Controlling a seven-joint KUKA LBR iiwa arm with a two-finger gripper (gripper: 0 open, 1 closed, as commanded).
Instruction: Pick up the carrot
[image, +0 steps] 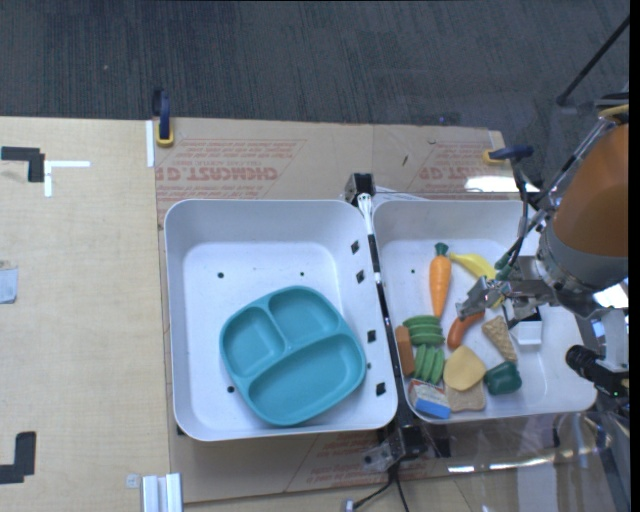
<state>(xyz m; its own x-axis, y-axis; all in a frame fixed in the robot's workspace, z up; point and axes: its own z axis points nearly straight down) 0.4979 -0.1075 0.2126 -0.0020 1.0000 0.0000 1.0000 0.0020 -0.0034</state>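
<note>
Arm over right bin, claw (482, 296) low among toy food; can't tell its finger state.

Orange toy carrot w/ green top (439, 280) lies in the right white bin (400, 232), upper-left area, tip toward the near side, just left of the claw & apart from it. Yellow banana (470, 264) sits beside the carrot's top. Green ridged veg (424, 331) lies below the carrot tip; yellow round piece (464, 369) & dark green piece (502, 378) nearer the front. Left white bin (190, 250) holds a teal divided plate (292, 352). Cardboard sheet (240, 165) under the bins on the desk (70, 330).
</note>
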